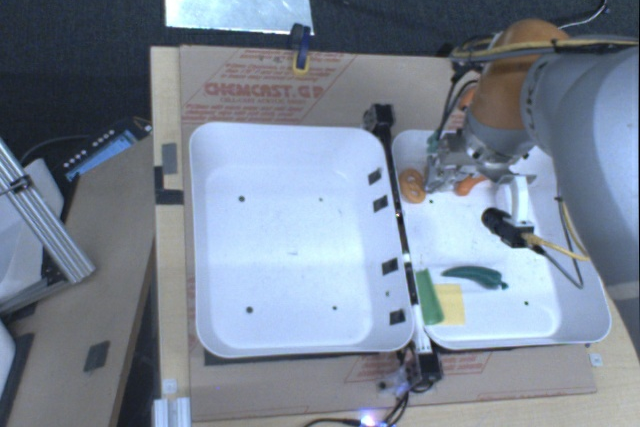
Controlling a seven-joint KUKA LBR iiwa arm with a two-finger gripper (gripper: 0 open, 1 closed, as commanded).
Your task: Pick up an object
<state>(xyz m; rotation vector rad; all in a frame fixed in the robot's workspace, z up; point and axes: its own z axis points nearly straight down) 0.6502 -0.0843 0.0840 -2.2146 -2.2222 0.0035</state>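
Reaching in from three o'clock, the arm has its claw low over the right bin, at that bin's eleven o'clock corner. We cannot tell how the claw stands, nor whether it has hold of anything. An orange ring lies just beside it at nine o'clock; an orange piece lies just beside it at three o'clock. A green pod and a yellow-and-green sponge rest well apart, toward six o'clock. The left bin sits alongside on the counter. We judge the step to be the descent onto a target. Next, closing squarely on one orange item, then lifting straight.
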